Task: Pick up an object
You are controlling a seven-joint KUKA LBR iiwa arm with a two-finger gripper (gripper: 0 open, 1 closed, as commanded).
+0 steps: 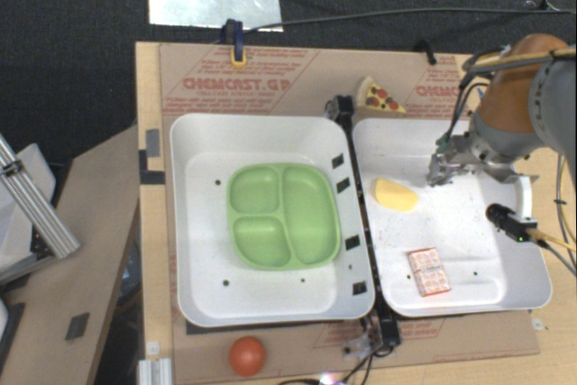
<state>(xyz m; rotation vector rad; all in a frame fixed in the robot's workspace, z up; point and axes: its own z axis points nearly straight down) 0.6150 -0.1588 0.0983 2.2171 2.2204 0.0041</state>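
In the right bin (532, 284) lie a pale yellow rounded piece (396, 194) near the left wall and a small pink-red box (428, 271) toward the front. My gripper (438, 172) hangs low over the back of this bin, a short way right of the yellow piece and apart from it. Nothing shows between its fingers. The left bin (194, 194) holds a green divided plate (283, 215).
A toy pizza slice (380, 96) lies on the cardboard behind the right bin. An orange-red ball (246, 355) sits on the bench in front of the left bin. A blue-and-yellow clamp (235, 41) stands at the cardboard's back edge. The arm comes in from the right.
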